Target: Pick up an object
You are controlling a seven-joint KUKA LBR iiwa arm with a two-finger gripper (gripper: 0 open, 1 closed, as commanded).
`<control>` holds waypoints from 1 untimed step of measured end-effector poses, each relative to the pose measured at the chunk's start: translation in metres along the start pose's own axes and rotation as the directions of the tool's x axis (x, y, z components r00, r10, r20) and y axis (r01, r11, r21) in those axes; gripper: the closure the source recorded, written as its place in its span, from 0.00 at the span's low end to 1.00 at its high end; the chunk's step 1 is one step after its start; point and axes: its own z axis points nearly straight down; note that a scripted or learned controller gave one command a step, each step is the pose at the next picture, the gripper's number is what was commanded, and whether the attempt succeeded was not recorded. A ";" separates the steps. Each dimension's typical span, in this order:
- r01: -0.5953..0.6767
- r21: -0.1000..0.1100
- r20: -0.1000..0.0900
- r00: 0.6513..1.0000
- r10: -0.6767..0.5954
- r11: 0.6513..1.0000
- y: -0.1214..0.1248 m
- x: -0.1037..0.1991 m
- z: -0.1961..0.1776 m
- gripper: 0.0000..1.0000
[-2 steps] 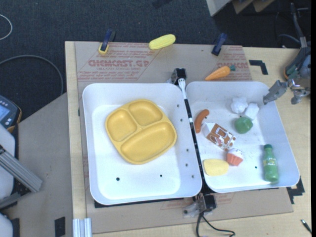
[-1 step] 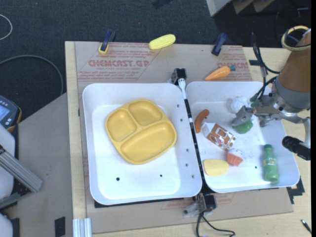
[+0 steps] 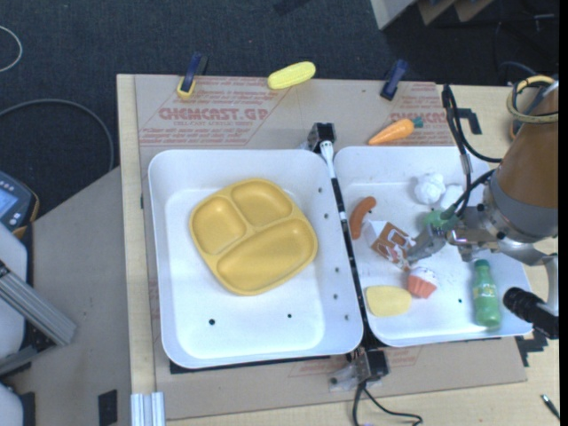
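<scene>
The right bin (image 3: pixel 497 325) holds a reddish sausage (image 3: pixel 359 216), a brown-and-white packet (image 3: pixel 389 240), a white crumpled item (image 3: pixel 429 187), a small green piece (image 3: pixel 441 219), a red-orange toy (image 3: pixel 422 284), a pale yellow lump (image 3: pixel 389 301) and a green bottle (image 3: pixel 485 293). My gripper (image 3: pixel 424 245) reaches in from the right. It hangs low over the middle of this bin, its tip just right of the packet and above the red-orange toy. I see nothing clearly held in it.
A yellow divided plate (image 3: pixel 254 234) lies in the left bin (image 3: pixel 177 309). On the cardboard behind the bins rest a yellow banana toy (image 3: pixel 291 75) and an orange carrot toy (image 3: pixel 393 131). Black cables (image 3: pixel 457 131) run along the arm over the right bin's far side.
</scene>
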 end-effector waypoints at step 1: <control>-0.004 0.003 0.002 1.000 0.004 1.000 0.002 0.001 0.117 0.00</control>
